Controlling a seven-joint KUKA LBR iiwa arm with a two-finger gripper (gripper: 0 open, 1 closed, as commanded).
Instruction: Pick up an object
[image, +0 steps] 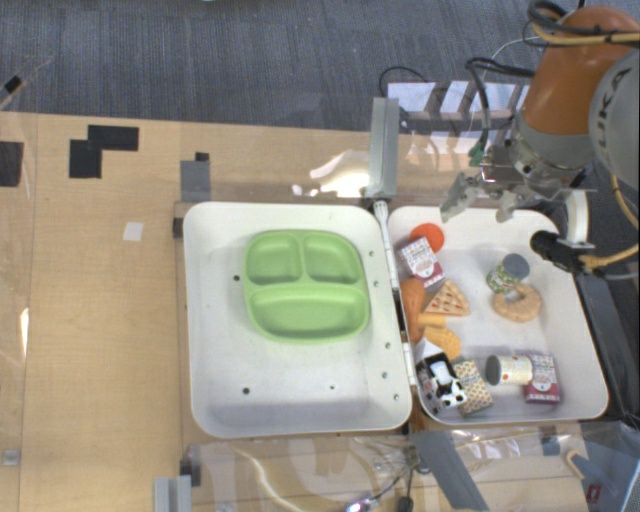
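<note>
Red-topped small carton (420, 257) among toy foods in right bin (585, 340); claw (482, 197) above, spread open, empty.

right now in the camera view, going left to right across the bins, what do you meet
green divided plate → small carton by the red ball → waffle wedge → bagel → gripper above the right bin's far edge

Pale wooden bench against a dark ribbed floor.

The bench top (90, 330) fills the frame from nine o'clock down to six, its light grain broken by black square markings (100, 150) near ten o'clock and a small grey patch (133, 232) beside them. A dark grey carpeted floor (250, 60) runs along twelve o'clock. Glare from overhead light (340, 178) shines just above the centre.
</note>
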